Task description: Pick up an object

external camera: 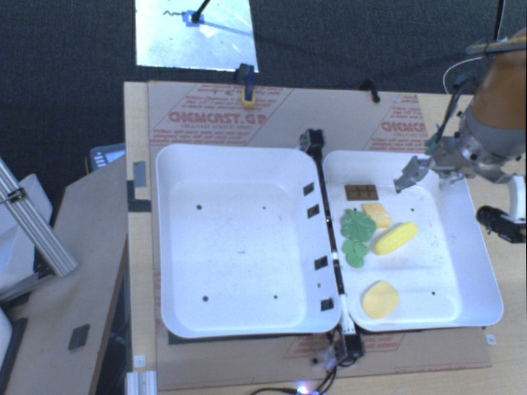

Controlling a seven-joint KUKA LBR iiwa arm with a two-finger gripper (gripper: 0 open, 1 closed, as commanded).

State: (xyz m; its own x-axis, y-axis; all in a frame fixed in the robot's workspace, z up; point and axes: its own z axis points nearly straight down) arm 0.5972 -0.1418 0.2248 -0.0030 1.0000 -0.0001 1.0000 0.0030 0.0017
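From the overhead camera, the gripper hangs over the far edge of the right bin; whether it is apart or together I cannot tell. Below it, near the bin's left wall, lie a brown tile, a yellow block, a yellow banana-like piece, green broccoli and a round yellow piece. The block, banana-like piece and broccoli crowd together, so a descent there risks nudging neighbours or closing on nothing.

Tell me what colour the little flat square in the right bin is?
Brown, like chocolate: the flat square, seen in the camera view.
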